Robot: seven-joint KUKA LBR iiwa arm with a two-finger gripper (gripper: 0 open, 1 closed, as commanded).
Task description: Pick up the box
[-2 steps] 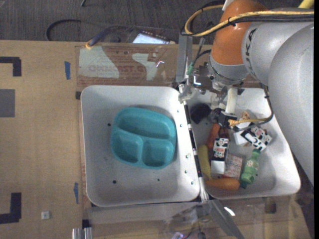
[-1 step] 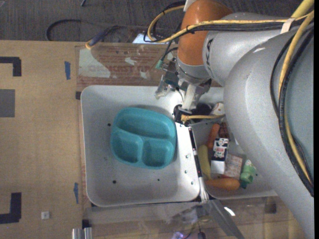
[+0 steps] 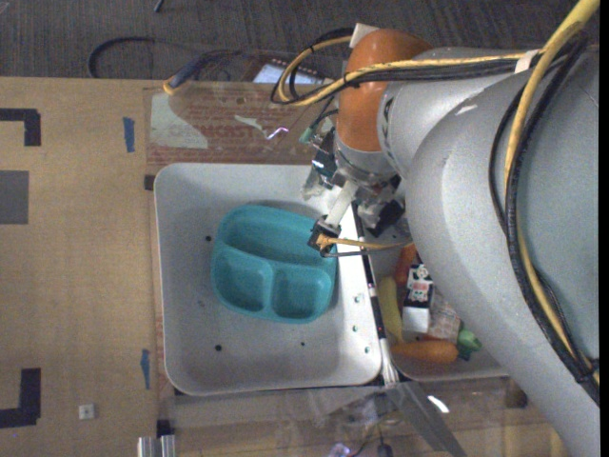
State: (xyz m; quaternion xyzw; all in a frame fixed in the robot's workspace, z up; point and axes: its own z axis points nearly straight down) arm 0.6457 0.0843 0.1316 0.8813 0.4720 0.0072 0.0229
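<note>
1. Bench layout. Two white bins stand side by side. The left bin [image 3: 190,255] is in full view. The right bin [image 3: 457,373] is largely covered by the arm [image 3: 495,208], which reaches in from the right.

2. Gripper. The gripper [image 3: 379,212] hangs below the orange wrist band, over the far end of the divide between the two bins. From this angle the wrist and its cabling mask it, so it cannot be told whether the gripper is open or closed. Nothing is seen held in it.

3. Task object. The box [image 3: 417,288] lies in the right bin, near that bin's left wall and to the near side of the gripper. It is small, with black, white and red print on its top face. The arm overhangs it on the right.

4. Other contents, right bin.
- A banana [image 3: 388,307] lies just left of the box, along the bin wall.
- A carrot [image 3: 423,352] lies on the near side of the box, pointing left to right.
- A green item [image 3: 466,341] sits at the right end of the carrot; its type cannot be told.

5. Contents, left bin. A teal tray [image 3: 271,265] with divided compartments rests in the middle, towards the right wall.
</note>
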